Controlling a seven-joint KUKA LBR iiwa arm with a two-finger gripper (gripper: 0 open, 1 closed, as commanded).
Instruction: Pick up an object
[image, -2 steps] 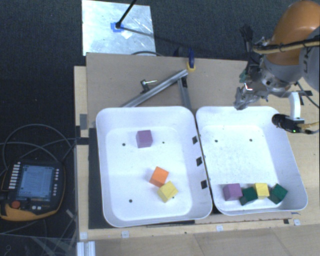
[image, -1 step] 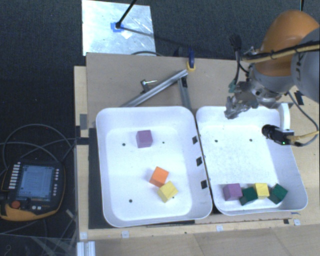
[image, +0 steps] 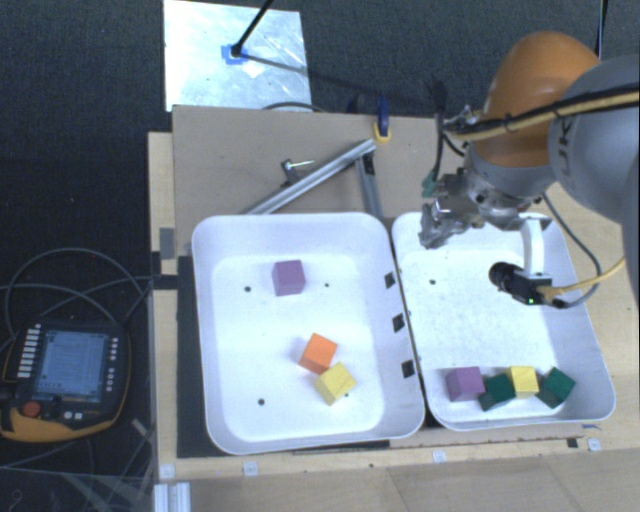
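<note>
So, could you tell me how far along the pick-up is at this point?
Nothing looks picked yet. The pincer hangs over the right white bin's far corner, nothing visible in it. The small purple cube and its neighbours lie along the near wall; approach, grasp and lift remain.

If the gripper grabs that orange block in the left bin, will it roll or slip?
The orange block looks like a flat-faced cube, so it probably won't roll. It seems rigid and likely light. The yellow block touches its corner, so a push would probably nudge both.

The left bin (image: 215, 300) holds three blocks (image: 320, 352); the right bin (image: 580, 330), beside it, holds four blocks (image: 508, 385) along its near wall.
</note>
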